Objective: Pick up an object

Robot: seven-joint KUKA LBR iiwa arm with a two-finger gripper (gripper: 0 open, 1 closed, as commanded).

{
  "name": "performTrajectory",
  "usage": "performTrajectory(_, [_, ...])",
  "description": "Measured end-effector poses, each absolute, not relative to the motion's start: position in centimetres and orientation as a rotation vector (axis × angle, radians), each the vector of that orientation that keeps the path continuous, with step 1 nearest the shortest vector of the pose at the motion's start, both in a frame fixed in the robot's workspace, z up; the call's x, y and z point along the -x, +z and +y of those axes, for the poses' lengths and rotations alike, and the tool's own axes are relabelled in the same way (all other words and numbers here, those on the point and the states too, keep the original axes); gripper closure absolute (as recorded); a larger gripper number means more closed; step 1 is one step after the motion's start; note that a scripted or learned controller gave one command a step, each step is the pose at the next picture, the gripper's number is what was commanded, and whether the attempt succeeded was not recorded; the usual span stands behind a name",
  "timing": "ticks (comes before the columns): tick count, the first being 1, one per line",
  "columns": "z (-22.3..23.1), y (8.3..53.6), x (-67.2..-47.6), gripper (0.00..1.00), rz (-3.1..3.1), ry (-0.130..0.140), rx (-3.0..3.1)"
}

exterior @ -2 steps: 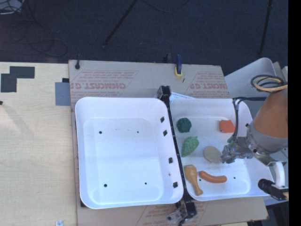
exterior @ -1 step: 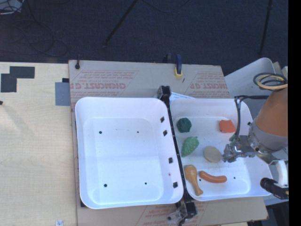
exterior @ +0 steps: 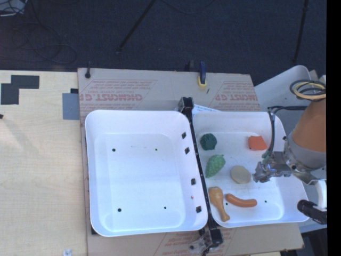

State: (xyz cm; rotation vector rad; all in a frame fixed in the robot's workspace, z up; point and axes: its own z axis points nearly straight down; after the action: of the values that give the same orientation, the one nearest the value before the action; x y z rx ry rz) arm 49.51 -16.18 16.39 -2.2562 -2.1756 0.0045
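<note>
From my station I see the arm reaching in over the right edge of the right bin, with the gripper low inside that bin; I judge it is set there to go for the nearest piece, the beige stone-like lump just beside it toward the bin's middle. Whether the tool is spread or closed I cannot tell from this angle, and nothing shows caught in it. The lump is a smooth, rounded oval, pale tan, lying flat on the bin floor. Around it sit an orange block near the far right edge, a dark green ball and a leafy green piece by the left wall, and a drumstick and sausage along the near edge. The left bin sits alongside.
</note>
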Motion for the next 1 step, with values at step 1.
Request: performTrajectory(1, [-16.29, 17.34, -49.52, 1.0, -2.174, 0.004, 2.257])
